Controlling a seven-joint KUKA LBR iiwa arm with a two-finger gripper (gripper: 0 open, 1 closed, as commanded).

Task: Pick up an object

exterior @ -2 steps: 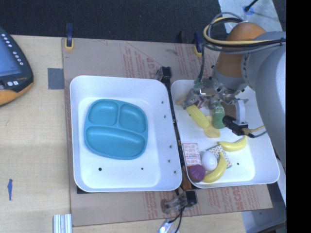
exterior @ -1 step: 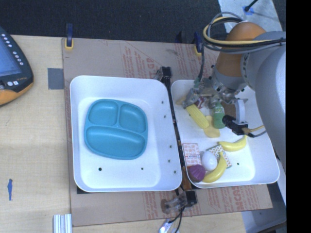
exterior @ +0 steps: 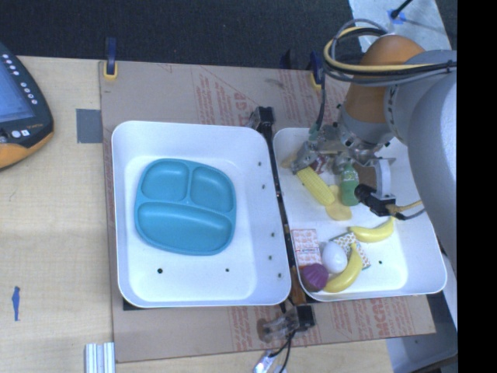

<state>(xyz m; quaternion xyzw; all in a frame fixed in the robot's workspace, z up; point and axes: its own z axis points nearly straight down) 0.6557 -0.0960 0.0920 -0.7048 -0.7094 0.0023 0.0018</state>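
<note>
Two white bins, left bin (exterior: 132, 286) holding blue divided plate (exterior: 186, 207), gripper (exterior: 335, 162) low in right bin (exterior: 419, 274) top end, just above yellow corn (exterior: 318, 186), green bottle (exterior: 349, 186) beside, bananas (exterior: 359, 249), egg (exterior: 334, 256) nearer front.

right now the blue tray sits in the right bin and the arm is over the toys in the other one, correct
Not quite. The blue tray sits in the left bin, not the right, as the camera view shows. The rest holds: the arm is over the toys in the other bin, with its gripper low by the yellow corn and the green bottle.
</note>
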